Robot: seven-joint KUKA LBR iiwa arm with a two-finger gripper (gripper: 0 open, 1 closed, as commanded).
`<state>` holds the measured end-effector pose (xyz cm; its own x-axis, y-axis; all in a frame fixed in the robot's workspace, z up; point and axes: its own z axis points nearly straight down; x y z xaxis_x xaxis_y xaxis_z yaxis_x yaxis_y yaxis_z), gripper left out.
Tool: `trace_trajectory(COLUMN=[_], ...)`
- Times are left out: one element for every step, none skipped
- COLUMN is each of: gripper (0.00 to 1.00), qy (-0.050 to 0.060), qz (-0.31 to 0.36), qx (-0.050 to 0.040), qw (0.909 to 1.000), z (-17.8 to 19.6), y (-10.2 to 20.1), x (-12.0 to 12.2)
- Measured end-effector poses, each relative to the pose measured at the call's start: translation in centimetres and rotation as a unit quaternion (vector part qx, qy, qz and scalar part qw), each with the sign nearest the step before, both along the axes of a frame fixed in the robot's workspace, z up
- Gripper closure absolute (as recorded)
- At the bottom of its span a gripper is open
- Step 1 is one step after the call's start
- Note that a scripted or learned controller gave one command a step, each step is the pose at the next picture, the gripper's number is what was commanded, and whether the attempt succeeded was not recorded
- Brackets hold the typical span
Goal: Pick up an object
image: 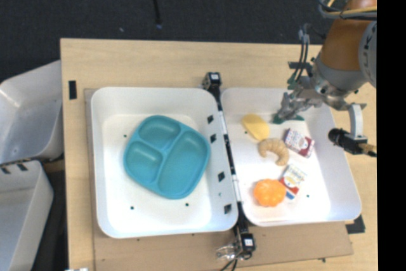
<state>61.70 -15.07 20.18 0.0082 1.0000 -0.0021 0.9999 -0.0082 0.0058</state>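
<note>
Hovering over the upper part of the right bin [336, 200], the gripper [288, 112] hangs low, just right of the yellow wedge [256, 126], probably lining up a grasp there. At this slant I cannot tell how it is set, and nothing shows caught in it. Candidates for picking are clustered in that bin: the croissant [274, 150] at centre, a red-and-white packet [299, 141] to its right, an orange fruit [269, 192] lower down touching a small carton [292, 178]. In the left bin [104, 212] lies a blue divided plate [167, 156], well apart from the arm
</note>
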Motion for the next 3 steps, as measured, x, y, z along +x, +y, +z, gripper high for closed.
trace_trajectory(gripper=[1.00, 1.00, 1.00], qy=[0.000, 0.003, 0.003], qz=[0.002, 0.007, 0.007], qx=[0.0002, 0.0012, 0.0013], qw=[1.0000, 1.0000, 1.0000], z=[3.2, 2.4, 3.5], y=[-0.2, 5.2, 11.0], x=[0.1, -0.6, -1.7])
